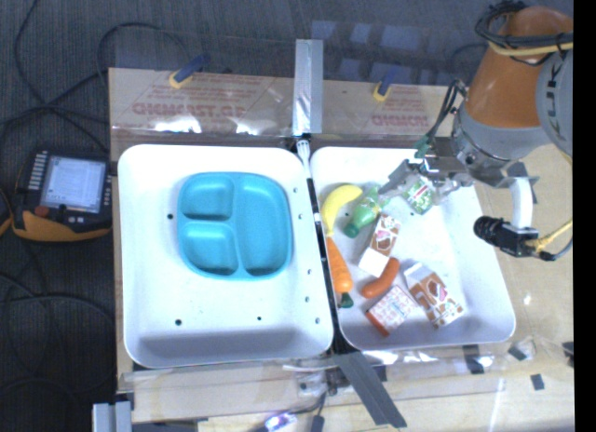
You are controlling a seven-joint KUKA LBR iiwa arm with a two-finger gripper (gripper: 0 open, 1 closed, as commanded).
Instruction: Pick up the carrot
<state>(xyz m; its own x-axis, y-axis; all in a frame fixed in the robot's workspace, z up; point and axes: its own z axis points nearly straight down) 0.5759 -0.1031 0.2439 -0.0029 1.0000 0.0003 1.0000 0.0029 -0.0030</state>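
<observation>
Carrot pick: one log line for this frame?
carrot: lying at left edge of right bin, untouched | gripper: above bin's upper part, away from carrot | tray: in left bin | step: grasp not yet made

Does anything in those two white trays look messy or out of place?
Mostly the carrot: it lies tight against the right bin's left wall. The other toy foods sit jumbled beside it. Nothing looks spilled or broken.

The bench [130, 95] bears two white bins, left bin [140, 263] touching right bin [484, 263].
</observation>
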